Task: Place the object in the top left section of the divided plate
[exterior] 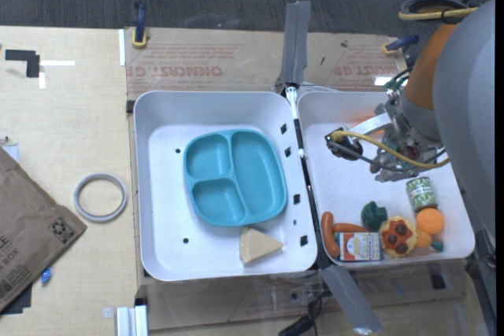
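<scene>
Arm over the right bin, divided plate in the left bin.

You see the claw [391,161] low over the right bin [331,108], above the toy food along its near edge; you cannot tell whether it grips anything. Below it lie a small can [420,192], an orange [429,221], a green piece [373,213], a sausage [327,234] and a juice carton [361,246]. The blue divided plate [235,176] sits in the left bin [150,169], with a cheese wedge [258,245] just beside its near rim.
</scene>
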### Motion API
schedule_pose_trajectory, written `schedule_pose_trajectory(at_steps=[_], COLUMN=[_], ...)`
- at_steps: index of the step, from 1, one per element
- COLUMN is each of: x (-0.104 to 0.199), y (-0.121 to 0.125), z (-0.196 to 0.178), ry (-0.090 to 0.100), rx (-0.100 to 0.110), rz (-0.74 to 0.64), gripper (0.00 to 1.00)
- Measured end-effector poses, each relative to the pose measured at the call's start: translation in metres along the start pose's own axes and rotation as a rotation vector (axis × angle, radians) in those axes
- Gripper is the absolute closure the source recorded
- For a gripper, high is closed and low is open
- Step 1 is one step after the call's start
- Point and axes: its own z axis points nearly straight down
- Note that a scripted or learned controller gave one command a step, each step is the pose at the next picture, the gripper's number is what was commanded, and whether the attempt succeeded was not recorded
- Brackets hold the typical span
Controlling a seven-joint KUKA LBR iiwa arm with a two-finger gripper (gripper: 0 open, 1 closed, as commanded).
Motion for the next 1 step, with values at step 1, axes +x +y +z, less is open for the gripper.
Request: schedule_pose_trajectory(at_steps=[1], x=[0.0732], y=[0.0783], z=[0.0275], ry=[0.002], rx=[0.000], rz=[-0.051], gripper=[1.00])
